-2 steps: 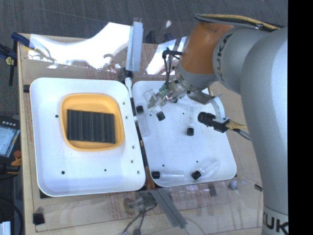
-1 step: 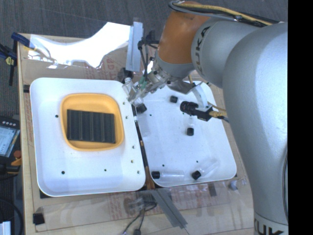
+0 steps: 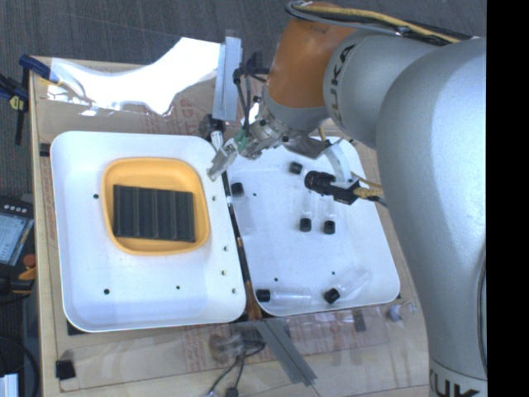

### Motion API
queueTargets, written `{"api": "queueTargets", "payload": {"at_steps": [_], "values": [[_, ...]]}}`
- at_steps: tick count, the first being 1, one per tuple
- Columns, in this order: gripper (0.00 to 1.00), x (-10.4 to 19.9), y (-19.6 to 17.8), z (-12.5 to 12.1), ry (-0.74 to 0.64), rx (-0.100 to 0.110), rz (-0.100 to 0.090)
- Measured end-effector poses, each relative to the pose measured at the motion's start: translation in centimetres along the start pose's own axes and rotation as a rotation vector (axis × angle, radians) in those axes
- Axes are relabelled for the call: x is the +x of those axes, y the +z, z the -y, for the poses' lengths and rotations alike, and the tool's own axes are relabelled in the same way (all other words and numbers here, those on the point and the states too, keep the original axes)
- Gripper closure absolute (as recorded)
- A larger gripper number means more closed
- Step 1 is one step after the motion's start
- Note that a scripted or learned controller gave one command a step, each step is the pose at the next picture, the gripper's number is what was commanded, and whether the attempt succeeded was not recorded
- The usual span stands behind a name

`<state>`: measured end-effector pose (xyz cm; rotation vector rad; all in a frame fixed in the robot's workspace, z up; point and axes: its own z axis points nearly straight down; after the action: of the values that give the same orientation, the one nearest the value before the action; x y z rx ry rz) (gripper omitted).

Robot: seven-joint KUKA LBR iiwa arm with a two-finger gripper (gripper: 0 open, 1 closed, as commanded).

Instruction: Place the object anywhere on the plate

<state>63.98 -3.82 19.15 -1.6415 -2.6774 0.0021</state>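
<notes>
Claw (image 3: 221, 157) hovers beside yellow square plate (image 3: 154, 207) with dark ribbed centre.

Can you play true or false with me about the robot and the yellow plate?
1. The plate sits in the left bin. True.
2. The plate is blue. False: it is yellow with a dark ribbed middle.
3. The arm reaches in from the right. True.
4. The end effector is right over the middle of the plate. False: it is near the border between the bins, past the plate's upper right corner.
5. Small vials lie in the right bin. True.
</notes>
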Motion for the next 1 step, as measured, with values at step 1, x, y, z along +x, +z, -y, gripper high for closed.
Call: {"api": "queueTargets", "payload": {"at_steps": [1], "values": [[0.00, -5.73, -1.32, 1.91, 0.016, -0.001, 0.001]]}}
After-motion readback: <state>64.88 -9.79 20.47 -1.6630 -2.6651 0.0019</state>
